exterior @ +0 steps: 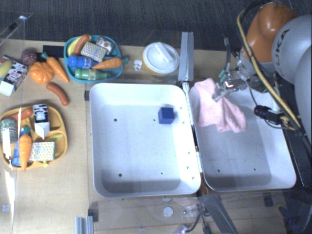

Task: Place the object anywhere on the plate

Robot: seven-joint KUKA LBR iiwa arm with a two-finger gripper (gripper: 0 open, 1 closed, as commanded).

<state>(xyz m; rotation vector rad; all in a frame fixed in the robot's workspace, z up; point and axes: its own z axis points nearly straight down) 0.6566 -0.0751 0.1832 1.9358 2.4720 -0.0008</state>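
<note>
The pink cloth [220, 110] was seen pinched and lifted at its top corner by the closed hand [225, 87] over the right bin [253, 174], so placing on a plate was still left undone.

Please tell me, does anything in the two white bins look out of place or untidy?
Yes. A crumpled pink cloth in the right white bin drapes over the bin's upper left corner instead of lying flat, beneath the gripper. The small blue cube in the left white bin sits normally.
</note>
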